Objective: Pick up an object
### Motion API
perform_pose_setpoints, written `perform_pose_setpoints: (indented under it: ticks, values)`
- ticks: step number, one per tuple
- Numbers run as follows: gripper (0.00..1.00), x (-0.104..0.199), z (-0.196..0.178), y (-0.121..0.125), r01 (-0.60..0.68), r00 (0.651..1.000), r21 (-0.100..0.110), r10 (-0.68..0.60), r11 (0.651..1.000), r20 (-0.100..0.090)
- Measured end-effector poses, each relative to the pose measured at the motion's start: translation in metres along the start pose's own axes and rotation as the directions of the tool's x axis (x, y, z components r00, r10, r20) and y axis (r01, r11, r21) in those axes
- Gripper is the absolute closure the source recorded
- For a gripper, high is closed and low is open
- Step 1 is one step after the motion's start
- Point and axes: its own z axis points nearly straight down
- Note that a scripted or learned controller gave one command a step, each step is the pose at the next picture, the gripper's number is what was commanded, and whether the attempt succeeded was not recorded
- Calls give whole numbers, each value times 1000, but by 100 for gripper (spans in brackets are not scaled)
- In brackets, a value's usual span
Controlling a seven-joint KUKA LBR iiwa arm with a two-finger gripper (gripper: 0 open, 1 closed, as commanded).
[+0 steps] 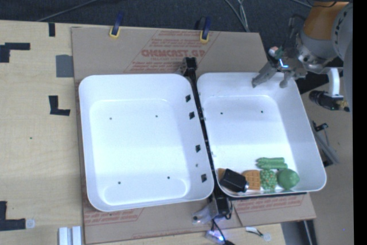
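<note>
Several small objects lie along the near edge of the right bin: a black block, an orange piece, a green bumpy piece, a green long piece and a green ball. My gripper hangs over the far right corner of that bin, well away from the objects. Its two grey fingers are spread apart, open, with nothing between them.
The left bin sits beside the right one, joined by a black divider with clips. Both rest on a cardboard sheet held by clamps. Cables run across the dark floor behind.
</note>
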Motion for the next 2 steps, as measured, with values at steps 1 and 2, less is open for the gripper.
perform_pose_setpoints:
  ticks: [1,2]
  values:
    - [0,13,62,-76,1,1000,1,-1,1000,-1]
    - [0,-6,18,-25,3,1000,-10,-3,1000,2]
